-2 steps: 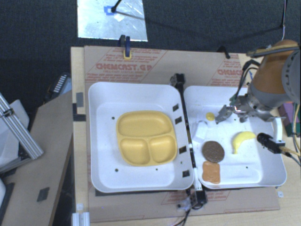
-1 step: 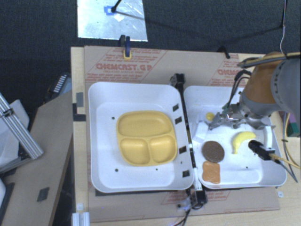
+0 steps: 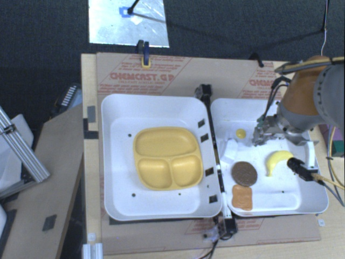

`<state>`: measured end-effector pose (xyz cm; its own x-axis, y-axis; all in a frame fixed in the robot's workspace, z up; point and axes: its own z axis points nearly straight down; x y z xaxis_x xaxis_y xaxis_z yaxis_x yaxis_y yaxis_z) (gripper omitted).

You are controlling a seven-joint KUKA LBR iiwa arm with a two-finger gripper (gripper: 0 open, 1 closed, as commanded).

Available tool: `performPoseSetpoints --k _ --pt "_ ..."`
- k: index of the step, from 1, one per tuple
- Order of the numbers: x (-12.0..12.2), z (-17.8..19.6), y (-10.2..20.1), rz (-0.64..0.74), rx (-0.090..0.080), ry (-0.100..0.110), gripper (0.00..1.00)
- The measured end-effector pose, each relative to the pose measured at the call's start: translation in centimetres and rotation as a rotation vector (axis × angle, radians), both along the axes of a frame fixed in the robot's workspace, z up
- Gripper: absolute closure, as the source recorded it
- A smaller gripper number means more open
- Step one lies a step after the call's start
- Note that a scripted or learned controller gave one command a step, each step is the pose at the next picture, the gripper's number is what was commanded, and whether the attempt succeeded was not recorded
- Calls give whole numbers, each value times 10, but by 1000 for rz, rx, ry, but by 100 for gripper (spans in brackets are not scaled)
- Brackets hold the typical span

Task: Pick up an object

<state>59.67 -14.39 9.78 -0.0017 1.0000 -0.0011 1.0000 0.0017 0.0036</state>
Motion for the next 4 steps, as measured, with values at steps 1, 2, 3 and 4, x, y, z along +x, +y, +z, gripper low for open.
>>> performPoseSetpoints --k 1,2,3,4 --pt "6 64 2 2 -1 -4 100" --pt "13 128 4 3 -1 -4 100" --pt "14 127 4 3 0 1 100" --pt "-7 137 57 7 2 2 100"
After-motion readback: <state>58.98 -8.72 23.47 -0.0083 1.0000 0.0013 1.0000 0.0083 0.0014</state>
